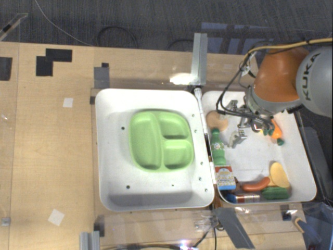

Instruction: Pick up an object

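The end effector (240,135) hangs over the upper middle of the right bin (307,165), under the arm's orange band (276,77). Whether it is open or closed cannot be told, and nothing is seen in it. Just to its left lies a tan round object (217,121); below-left, along the bin's left wall, a green bottle (218,149) and a small carton (225,178). To its right sits a carrot (276,130). Well below it, at the bin's near edge, lie a red sausage (256,184), a yellow piece (279,174) and a green piece (274,193). Far left, the left bin (112,139) holds a green tray (160,140). Both bins rest on the tabletop (47,155).
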Robot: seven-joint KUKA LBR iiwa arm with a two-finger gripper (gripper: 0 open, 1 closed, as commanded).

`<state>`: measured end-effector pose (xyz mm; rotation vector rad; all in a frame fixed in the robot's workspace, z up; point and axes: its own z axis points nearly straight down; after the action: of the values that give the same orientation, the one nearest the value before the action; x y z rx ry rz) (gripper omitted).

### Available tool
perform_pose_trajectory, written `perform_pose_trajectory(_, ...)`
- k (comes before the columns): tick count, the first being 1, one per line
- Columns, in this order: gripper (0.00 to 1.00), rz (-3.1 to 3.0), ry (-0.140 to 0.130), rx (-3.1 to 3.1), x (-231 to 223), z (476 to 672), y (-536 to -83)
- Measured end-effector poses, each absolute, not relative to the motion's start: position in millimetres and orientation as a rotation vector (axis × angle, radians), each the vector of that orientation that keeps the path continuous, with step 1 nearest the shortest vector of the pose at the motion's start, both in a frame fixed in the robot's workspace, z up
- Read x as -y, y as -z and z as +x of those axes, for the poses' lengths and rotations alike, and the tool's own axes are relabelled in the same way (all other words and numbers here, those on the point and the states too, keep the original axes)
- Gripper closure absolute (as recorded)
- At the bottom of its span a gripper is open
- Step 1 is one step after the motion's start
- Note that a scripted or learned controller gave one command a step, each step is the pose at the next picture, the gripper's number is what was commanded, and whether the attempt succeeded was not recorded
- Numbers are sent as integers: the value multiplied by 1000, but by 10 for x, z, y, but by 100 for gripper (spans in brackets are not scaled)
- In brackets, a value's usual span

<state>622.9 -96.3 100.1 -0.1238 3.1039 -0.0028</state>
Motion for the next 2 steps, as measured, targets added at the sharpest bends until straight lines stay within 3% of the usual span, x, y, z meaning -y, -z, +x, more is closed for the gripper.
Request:
perform_pose_trajectory(1, 0, -751, 18, -3011, 1178, 6290, -1007)
perform_pose_trajectory(2, 0, -619, 17, -3037, 1258, 5901, -1010)
